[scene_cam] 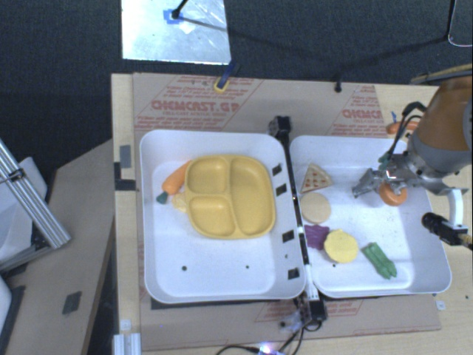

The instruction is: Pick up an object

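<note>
On the bench, the left bin (pixel 159 220) carries a yellow divided plate (pixel 225 196) with a toy carrot (pixel 176 177) at its left edge. In the right bin (pixel 429 268) lie a pizza slice (pixel 315 177), a tan disc (pixel 316 208), a purple piece (pixel 316 235), a yellow round (pixel 341 246) and a green toy (pixel 379 259). Farther right, the gripper (pixel 384 180) hangs low beside a small orange object (pixel 392 194); whether it grips it or how wide it stands cannot be told. Nothing looks lifted yet.

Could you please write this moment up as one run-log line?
arm: over right bin | end effector: by orange piece | grasp: unconfirmed | left bin: yellow tray, carrot
</note>
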Robot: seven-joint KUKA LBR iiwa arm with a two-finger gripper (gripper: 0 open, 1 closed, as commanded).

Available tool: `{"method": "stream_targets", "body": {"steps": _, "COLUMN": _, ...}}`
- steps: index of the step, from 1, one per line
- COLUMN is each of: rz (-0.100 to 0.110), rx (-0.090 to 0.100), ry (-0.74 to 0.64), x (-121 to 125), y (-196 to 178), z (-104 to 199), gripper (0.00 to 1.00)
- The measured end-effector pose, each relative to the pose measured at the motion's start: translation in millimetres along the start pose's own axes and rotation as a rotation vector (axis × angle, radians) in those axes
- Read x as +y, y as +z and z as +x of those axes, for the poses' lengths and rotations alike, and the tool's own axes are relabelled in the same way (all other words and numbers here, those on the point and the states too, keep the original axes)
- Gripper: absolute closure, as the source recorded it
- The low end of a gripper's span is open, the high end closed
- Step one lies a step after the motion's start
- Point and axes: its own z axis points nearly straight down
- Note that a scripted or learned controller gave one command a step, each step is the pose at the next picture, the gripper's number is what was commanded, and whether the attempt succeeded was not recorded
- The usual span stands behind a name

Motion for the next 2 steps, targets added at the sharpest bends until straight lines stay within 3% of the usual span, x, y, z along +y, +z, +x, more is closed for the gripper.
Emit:
{"method": "stream_targets", "body": {"steps": 1, "rz": 0.001, "rx": 0.0, "ry": 0.0, "x": -0.2, "y": 52.4, "z": 0.8, "gripper": 0.0}}
{"method": "stream_targets", "body": {"steps": 2, "rz": -0.007, "rx": -0.002, "ry": 0.0, "x": 1.8, "y": 38.1, "z": -0.2, "gripper": 1.0}}
